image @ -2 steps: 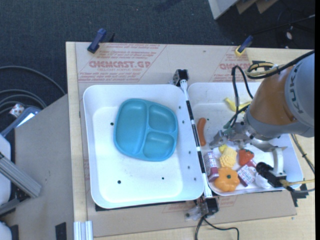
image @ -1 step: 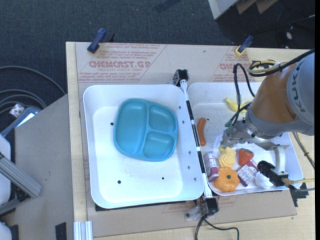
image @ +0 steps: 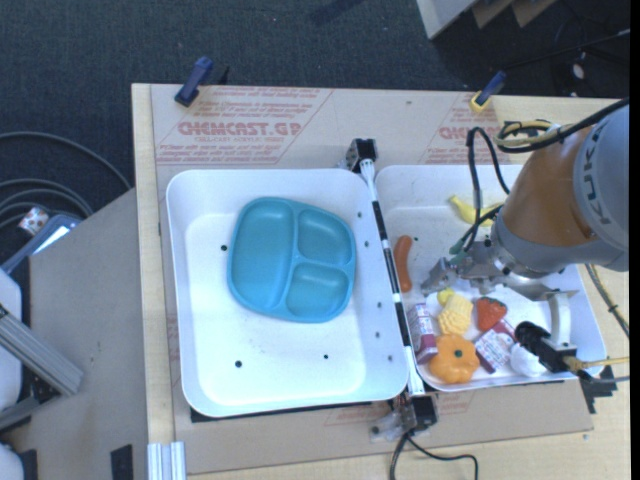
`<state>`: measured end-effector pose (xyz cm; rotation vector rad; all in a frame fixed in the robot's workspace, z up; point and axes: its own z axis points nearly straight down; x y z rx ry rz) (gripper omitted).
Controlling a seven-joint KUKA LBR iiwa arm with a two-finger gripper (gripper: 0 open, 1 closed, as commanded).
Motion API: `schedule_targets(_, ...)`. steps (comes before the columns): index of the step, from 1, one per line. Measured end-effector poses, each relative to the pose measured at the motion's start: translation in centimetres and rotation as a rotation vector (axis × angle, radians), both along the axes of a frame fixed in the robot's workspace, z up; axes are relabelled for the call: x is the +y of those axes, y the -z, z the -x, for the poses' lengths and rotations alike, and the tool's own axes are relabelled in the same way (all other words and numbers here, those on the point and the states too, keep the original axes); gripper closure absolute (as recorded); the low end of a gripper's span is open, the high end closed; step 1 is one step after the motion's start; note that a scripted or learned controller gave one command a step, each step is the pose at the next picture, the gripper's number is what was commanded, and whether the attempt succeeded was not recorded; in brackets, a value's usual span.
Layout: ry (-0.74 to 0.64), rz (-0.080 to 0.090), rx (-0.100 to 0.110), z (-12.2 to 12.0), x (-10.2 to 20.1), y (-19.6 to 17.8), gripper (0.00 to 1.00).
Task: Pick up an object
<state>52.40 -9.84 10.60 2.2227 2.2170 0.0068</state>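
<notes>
While the arm (image: 560,203) leans over the right bin (image: 425,183), we find the pincer (image: 452,268) low above the toy food heaped in that bin's near half. We cannot tell whether the pincer is released or clenched; the wrist body hides its working end, and we see nothing gripped.

Candidate objects, placed from the yellow corn piece (image: 455,315):
- orange pumpkin (image: 452,360), just nearer the camera, by the bin's front wall;
- red strawberry (image: 489,314), just to the right;
- orange sausage (image: 403,261), up and to the left, along the dividing wall;
- yellow banana (image: 463,209), well above, partly behind a cable (image: 472,183);
- small packets (image: 424,325), touching on the left.

We judge the corn piece or the sausage the nearest targets. The items are crowded, so a clean grasp calls for a straight descent on a single piece, spanning its narrow width, well off the dividing wall.

Surface and room: the left bin (image: 200,298) carries a blue divided plate (image: 293,259). Both bins rest on a board-covered worktop (image: 250,123) held by blue clamps (image: 192,81). Dark carpet (image: 100,28) surrounds it, with cables (image: 60,168) lying to the left.
</notes>
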Motion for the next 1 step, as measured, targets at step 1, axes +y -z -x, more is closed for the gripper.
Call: schedule_targets(1,-0.002,0.001,0.005,-5.06,-1.18,2.15,0.0)
